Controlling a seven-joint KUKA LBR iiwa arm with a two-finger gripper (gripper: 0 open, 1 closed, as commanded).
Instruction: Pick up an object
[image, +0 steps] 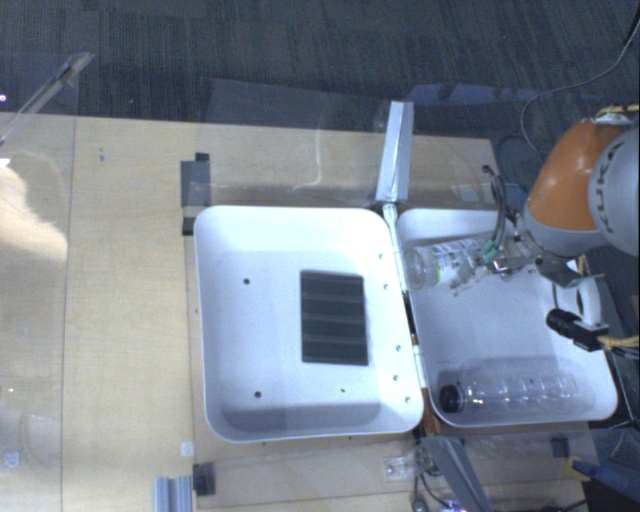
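Claw (497, 256) sits at far edge of the right bin (500, 330), under the grey arm w/ orange band (565, 190). Can't tell its state; tip is small and blurred against a clear plastic bottle (445, 264). That bottle lies on its side right at the claw, stretching away to its left toward the bin's left wall; contact or grip can't be made out. Nearer the camera from the claw, a second clear bottle w/ dark cap (510, 390) lies along the bin's near wall. Further left of claw, the left bin (250, 250) holds a dark ribbed rectangular pad (334, 317), approx. centred.
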